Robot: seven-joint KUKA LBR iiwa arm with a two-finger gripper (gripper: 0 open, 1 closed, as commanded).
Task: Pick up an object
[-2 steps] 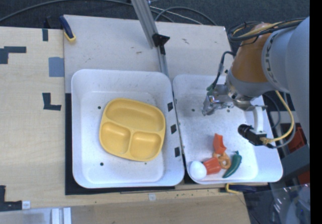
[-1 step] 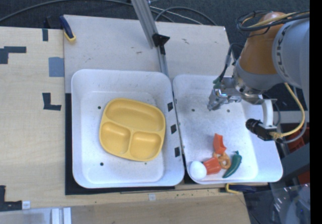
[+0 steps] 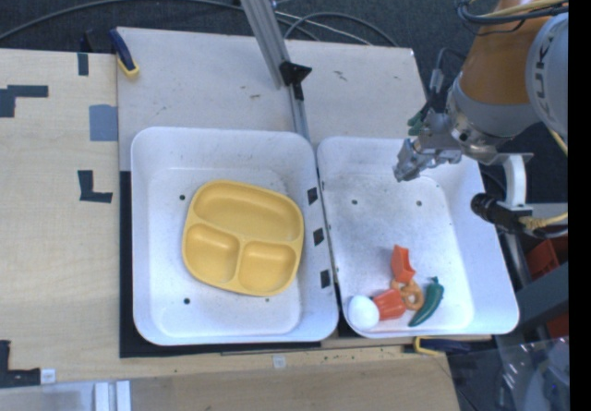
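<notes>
You see two white bins side by side on the bench. The left bin [image 3: 148, 215] has a yellow plate [image 3: 243, 237] lying flat in it, and the plate has three parts. The right bin [image 3: 480, 261] has a small pile of toys in its near corner. A white egg [image 3: 363, 311] lies by the wall between the bins. Just beside it you see an orange piece [image 3: 391, 304], and another orange piece [image 3: 401, 263] lies a bit farther up. A small pretzel shape [image 3: 412, 296] sits near them, touching a green pepper [image 3: 428, 302].

The arm [image 3: 503, 58] comes in from your right. Its gripper [image 3: 409, 165] hangs over the far part of the right bin, well apart from the toys. Nothing is in it that you can see. It looks too small and dark here, so you cannot tell how wide it is.
</notes>
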